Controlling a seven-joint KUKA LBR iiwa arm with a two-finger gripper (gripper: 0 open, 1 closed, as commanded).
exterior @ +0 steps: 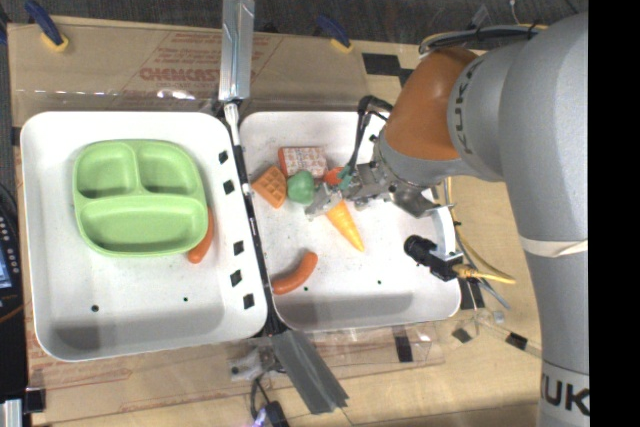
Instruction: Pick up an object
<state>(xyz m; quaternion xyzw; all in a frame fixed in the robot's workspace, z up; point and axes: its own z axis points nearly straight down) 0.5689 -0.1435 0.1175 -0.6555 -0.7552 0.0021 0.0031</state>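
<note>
Nothing has been lifted yet; the pick is judged barely begun.
The gripper (335, 195) is lowered at frame centre over the carrot (347, 226), beside the green ball (300, 186); whether it is spread cannot be told.

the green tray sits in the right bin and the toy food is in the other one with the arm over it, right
Not quite: the camera view shows the green tray in the left bin. The toy food, such as the carrot, lies mostly in the right bin, with the arm over it.
</note>
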